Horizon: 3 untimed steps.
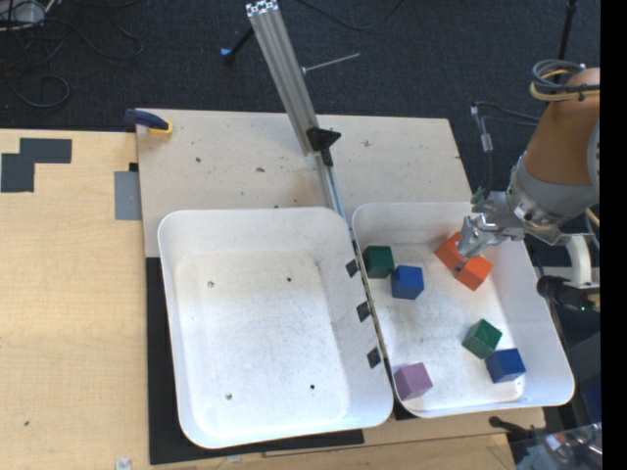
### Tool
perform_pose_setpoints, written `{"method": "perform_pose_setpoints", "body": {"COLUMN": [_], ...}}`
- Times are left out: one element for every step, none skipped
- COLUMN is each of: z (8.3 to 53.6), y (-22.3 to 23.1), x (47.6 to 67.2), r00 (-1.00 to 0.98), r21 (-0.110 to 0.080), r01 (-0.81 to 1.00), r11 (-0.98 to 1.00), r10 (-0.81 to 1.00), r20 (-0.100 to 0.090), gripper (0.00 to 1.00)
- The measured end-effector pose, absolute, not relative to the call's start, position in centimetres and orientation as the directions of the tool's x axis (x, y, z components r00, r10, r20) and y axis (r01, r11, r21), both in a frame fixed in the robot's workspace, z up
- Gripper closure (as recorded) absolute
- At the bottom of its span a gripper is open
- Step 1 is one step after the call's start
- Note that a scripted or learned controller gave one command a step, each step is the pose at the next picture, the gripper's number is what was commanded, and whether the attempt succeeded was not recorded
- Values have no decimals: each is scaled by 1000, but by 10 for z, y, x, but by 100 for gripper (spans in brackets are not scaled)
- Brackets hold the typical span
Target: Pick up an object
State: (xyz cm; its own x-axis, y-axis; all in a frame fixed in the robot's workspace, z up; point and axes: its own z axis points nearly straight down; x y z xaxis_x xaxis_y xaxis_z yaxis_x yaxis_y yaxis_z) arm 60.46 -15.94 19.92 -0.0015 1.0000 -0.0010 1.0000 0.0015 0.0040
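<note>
Orange blocks (462, 260) sit at two o'clock in the right bin (549, 380), touching. The gripper (472, 248) is right over them; I cannot tell its grip. Crowded blocks could make it slip.

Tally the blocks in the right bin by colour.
Green: 2
Blue: 2
Orange: 2
Purple: 1
Total: 7
</note>
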Motion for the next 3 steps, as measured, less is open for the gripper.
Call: {"method": "perform_pose_setpoints", "body": {"z": [252, 250, 250], "y": [-161, -104, -45], "x": [606, 602, 591], "r00": [-2, -4, -4], "r21": [4, -3, -4], "r01": [1000, 1000, 1000], "r11": [2, 4, 4], "r10": [1000, 1000, 1000], "r20": [-1, 3, 3], "gripper": [100, 100, 100]}}
